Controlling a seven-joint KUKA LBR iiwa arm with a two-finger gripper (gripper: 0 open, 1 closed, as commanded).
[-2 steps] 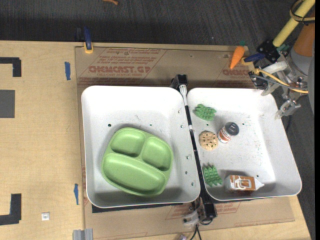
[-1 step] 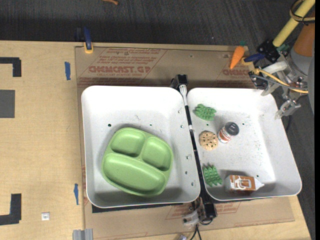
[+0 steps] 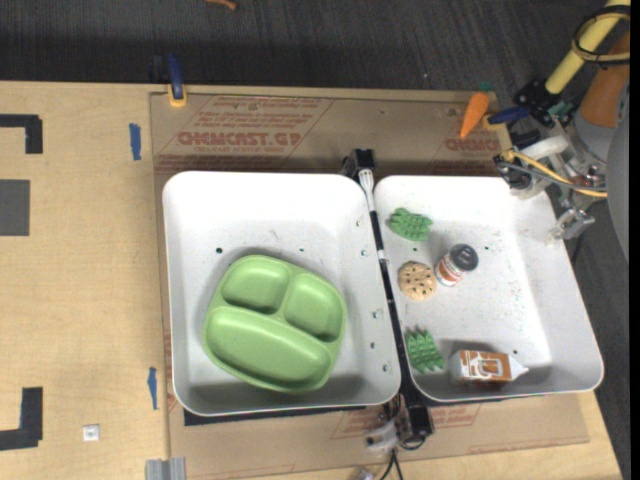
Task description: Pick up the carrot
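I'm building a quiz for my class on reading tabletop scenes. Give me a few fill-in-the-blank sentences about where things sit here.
1. The green divided plate lies in the ____ bin.
2. The carrot lies on the cardboard, ____ both bins.
3. The cookie lies in the ____ bin, beside a small jar.
4. The small carton lies near that bin's ____ edge.

Missing words: left; outside; right; front
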